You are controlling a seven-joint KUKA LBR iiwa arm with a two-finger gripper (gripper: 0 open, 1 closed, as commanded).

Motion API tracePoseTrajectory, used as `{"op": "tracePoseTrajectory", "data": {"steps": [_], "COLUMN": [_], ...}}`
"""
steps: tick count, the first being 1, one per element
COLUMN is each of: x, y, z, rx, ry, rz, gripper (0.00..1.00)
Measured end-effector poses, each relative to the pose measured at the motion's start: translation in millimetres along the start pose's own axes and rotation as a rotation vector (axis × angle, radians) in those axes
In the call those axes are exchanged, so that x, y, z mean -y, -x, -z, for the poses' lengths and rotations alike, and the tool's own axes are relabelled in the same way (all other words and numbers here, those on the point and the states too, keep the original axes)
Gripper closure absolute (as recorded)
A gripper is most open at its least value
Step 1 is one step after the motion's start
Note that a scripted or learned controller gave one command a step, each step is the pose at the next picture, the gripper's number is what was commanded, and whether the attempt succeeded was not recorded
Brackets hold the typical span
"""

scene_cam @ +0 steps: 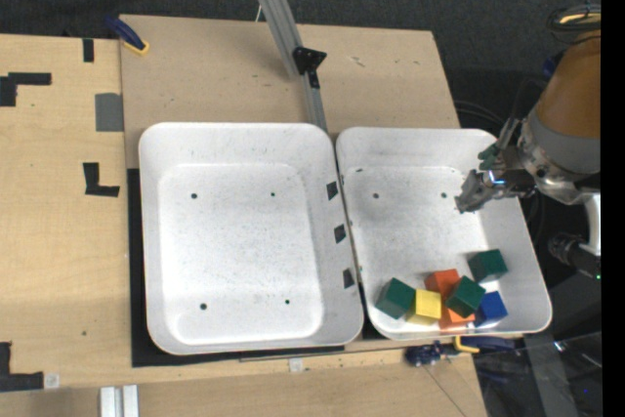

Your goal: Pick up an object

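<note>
Several small blocks lie bunched in the near right corner of the right bin (pixel 410 161): a green block (pixel 396 296), a yellow block (pixel 427 306), an orange block (pixel 444 282), another green block (pixel 486 264) and a blue block (pixel 491 307). My gripper (pixel 475 191) hangs over the right side of that bin, well behind the pile and apart from it. Nothing shows between its fingers.
The left bin (pixel 156 161) sits beside the right one, with a dividing rim between them. A slanted metal rail (pixel 278 0) crosses the bench behind the bins. A blue and yellow tool (pixel 127 34) lies at the far left of the bench.
</note>
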State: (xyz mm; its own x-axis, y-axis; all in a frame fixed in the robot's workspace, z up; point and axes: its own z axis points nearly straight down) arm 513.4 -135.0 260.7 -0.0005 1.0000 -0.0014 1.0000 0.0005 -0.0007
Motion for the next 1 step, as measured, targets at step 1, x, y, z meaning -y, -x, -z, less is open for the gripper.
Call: {"op": "tracePoseTrajectory", "data": {"steps": [1], "x": [-0.8], "y": [-0.3], "z": [32.0], "rx": [-0.001], "ry": [0.003], "rz": [0.001], "gripper": [1.00]}}
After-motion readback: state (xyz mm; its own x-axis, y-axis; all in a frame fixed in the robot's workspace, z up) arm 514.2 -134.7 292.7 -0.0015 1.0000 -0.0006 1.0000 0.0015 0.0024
